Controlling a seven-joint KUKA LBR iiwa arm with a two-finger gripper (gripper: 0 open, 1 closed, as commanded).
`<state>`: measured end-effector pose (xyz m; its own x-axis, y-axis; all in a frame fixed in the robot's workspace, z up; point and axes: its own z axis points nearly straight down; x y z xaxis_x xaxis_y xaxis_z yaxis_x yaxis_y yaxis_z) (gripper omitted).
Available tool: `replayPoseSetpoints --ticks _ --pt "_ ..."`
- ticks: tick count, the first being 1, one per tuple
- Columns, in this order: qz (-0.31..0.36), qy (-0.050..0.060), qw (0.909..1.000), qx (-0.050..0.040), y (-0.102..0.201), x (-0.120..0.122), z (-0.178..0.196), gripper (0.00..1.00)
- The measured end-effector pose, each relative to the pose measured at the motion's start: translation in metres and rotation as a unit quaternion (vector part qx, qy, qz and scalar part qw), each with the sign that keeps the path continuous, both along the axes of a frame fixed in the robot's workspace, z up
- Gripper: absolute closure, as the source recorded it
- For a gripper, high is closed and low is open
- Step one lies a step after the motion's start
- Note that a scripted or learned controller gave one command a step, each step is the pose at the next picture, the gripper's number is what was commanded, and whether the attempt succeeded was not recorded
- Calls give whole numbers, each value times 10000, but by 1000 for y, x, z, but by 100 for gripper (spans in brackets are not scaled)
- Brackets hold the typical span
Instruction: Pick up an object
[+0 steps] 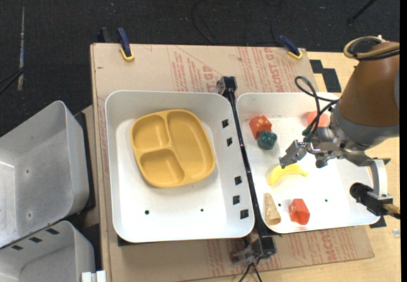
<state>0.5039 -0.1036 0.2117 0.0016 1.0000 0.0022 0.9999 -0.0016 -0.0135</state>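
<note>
The yellow banana lies ungrasped in the right bin, the gripper poised at its 12 o'clock, jaws apparently open, lift pending.

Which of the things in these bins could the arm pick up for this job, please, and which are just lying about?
For the job:
gripper
yellow banana
dark green ball
orange-red block
red block
tan wedge

Lying about:
yellow divided plate
blue clamps
spare white bins
</note>
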Motion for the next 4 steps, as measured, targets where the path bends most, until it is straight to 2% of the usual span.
replayPoseSetpoints --ticks 1,2,3,4 --pt "12 -61 10000 -9 0 3 6 0" --pt "-2 -51 10000 -6 -5 8 -53 0" --pt "-1 -37 10000 -3 -7 4 -97 0" --pt "0 -47 10000 -5 -6 4 -121 0"
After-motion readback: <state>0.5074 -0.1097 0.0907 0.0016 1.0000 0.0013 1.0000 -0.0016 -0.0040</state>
